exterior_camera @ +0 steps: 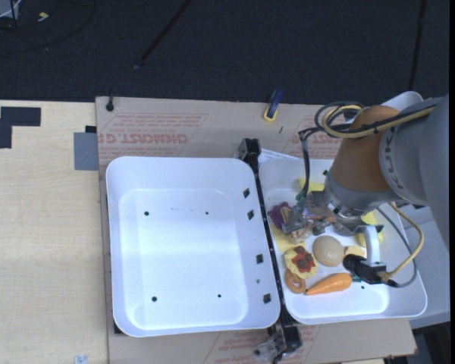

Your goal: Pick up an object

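bench carrying two white bins; my gripper hovering low in right bin, just beside purple piece; apart or together, cannot tell. crowding egg, carrot likely getting shoved, grasp slipping.

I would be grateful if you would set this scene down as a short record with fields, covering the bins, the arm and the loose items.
bins: two white ones side by side, left bin and right bin as the view has them
arm: enters from the view's right
pincer: pincer low in the right bin, beside the purple piece
pincer state: cannot tell
items in right bin: orange carrot, beige egg, brown ring, yellow and red piece, purple piece
held: nothing seen in its grasp
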`<state>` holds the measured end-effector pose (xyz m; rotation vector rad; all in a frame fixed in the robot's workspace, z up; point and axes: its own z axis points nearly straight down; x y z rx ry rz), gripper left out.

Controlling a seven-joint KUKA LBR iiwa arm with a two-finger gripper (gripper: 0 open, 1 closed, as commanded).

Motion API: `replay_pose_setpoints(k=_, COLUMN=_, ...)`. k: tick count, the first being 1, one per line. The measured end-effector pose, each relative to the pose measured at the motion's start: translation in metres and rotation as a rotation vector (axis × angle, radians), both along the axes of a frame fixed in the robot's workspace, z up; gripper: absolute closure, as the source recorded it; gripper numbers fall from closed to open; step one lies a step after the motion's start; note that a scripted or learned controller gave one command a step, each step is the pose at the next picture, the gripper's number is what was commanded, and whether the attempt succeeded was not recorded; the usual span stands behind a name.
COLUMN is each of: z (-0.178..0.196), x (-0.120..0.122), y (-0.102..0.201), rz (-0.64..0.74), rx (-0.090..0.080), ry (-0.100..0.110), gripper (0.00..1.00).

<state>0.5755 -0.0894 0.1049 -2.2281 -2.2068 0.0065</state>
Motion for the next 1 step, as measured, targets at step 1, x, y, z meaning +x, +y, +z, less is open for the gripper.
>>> replay_pose_setpoints(k=1, z=0.0876, x=-0.0317, y=0.1159, rz=0.018, rx=0.003, ry=-0.011, gripper=1.00)
